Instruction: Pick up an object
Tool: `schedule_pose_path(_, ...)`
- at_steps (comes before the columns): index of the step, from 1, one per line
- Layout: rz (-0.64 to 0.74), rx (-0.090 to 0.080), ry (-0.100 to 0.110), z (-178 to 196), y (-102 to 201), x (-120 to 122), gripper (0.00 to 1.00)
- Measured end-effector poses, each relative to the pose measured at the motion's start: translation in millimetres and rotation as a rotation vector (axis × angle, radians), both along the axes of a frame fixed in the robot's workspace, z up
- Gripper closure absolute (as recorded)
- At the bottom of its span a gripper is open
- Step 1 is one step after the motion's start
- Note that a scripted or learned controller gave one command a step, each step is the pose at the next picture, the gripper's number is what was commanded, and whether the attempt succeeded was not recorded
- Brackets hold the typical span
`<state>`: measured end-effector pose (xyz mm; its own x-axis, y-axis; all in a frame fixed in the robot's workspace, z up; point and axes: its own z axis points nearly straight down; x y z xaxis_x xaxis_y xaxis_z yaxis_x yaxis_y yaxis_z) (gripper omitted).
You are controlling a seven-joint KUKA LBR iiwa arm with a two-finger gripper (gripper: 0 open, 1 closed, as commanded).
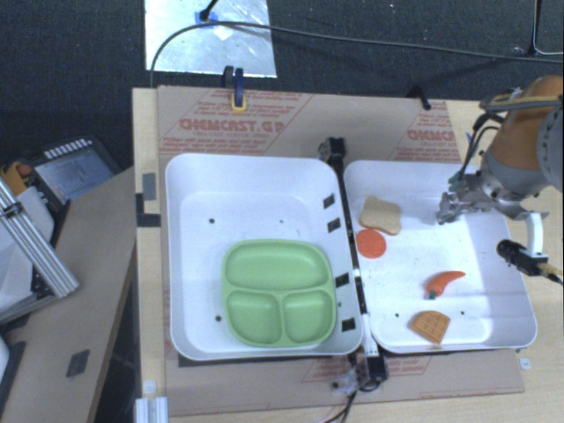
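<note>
Claw (449, 208) hangs over right bin (507, 329), upper right part, nothing between its fingers; open or closed, can't tell. Bread (381, 214) and red disc (372, 244) lie at left, pepper (443, 282) and waffle (430, 326) lower down. Green tray (278, 291) sits in left bin (189, 236).

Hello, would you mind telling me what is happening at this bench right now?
A KUKA arm reaches in from the right, its gripper hovering over the right bin near its far edge. Nothing is visibly held. In that bin lie a bread slice, a red disc, an orange pepper and a waffle-like piece. The left bin holds a green divided plate.
</note>
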<state>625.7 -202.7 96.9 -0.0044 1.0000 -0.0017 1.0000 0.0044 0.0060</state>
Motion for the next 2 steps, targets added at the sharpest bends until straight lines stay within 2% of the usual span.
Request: schedule_pose_path(2,0.002,-0.001,-0.003,115,5,24,1.0)
